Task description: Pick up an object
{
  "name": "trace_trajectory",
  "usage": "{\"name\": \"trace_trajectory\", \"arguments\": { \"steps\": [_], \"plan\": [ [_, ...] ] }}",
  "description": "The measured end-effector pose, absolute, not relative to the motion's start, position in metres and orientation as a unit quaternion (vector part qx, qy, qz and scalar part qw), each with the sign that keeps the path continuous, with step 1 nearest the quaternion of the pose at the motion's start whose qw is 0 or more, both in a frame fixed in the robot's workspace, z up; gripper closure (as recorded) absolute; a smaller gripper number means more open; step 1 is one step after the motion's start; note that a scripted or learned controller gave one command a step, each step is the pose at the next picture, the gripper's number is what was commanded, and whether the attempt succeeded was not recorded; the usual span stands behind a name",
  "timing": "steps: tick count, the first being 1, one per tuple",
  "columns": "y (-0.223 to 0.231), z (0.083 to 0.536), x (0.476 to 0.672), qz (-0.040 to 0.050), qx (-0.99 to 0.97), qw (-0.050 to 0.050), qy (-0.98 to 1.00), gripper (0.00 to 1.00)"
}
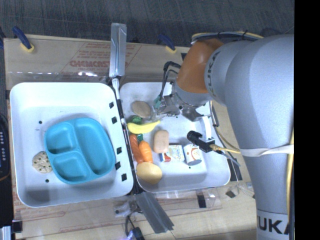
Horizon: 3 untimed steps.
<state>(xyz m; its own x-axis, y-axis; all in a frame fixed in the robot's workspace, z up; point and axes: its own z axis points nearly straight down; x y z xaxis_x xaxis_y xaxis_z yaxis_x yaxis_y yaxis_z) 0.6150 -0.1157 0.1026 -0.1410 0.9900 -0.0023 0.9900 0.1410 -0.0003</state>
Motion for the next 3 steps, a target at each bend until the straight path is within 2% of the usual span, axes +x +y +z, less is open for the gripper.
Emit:
{"name": "trace_trajectory", "arguments": {
  "steps": [1,2,3],
  "plan": [
    [-0.126,0.091,0.602,-0.0008,0.556,-0.002,0.831,1.00],
    [-0.156,0.157,0.604,-0.0011,0.697,0.000,0.717,1.00],
    [-0.155,0.156,0.604,-0.0015,0.697,-0.001,0.717,0.00]
  ]
}}
